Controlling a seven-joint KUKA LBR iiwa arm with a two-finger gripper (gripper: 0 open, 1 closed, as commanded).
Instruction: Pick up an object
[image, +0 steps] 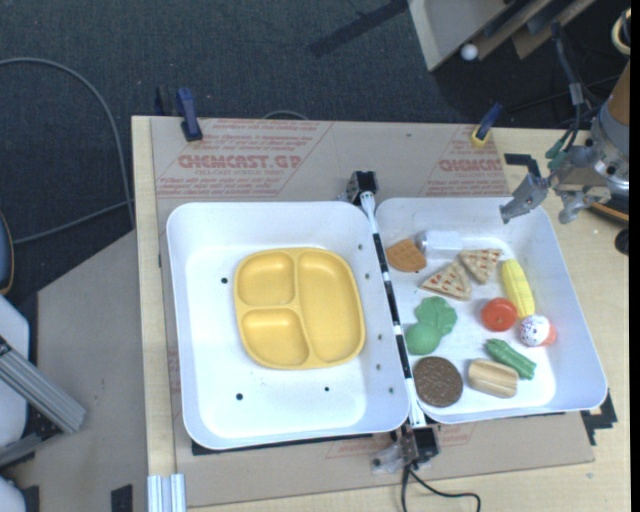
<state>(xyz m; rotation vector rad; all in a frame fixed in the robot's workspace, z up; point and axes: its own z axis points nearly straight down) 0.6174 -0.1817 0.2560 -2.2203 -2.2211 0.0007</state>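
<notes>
Cardboard (300, 160) on the worktop reads "CHEMCAST GP" in red near its far edge, where the gripper (548, 205) hangs spread, holding nothing.

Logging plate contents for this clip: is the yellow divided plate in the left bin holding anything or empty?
Empty. The yellow plate shows three bare compartments; the toy foods all lie in the right bin.

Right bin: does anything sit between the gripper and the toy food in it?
Nothing visible does. The gripper hangs over the right bin's far rim; the white cylinder and corn cob lie uncovered below.
</notes>
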